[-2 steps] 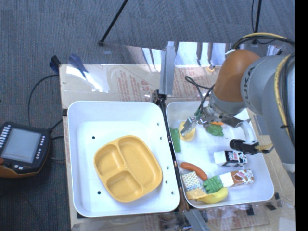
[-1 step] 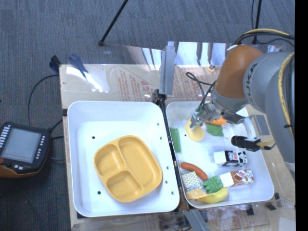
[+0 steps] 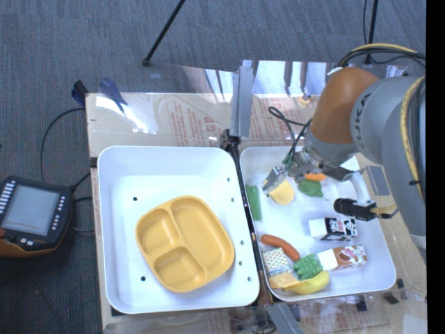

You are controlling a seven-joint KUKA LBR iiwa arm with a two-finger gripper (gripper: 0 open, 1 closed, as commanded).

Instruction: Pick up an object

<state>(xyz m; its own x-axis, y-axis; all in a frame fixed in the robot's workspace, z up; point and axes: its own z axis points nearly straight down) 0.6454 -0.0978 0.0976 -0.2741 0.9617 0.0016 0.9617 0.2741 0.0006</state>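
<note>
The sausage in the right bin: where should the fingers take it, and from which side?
Grip the sausage at its middle, coming straight down from above, with the fingers closing across its narrow width. It lies flat on the bin floor, slanted, with bare floor along both long sides at its upper end; a patterned packet crowds its lower end.

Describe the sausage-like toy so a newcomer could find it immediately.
Look in the right bin, beside the left bin's yellow divided plate. Near its left wall lies the hot dog, below the green pod. It alone is long, rounded and orange-red.
</note>
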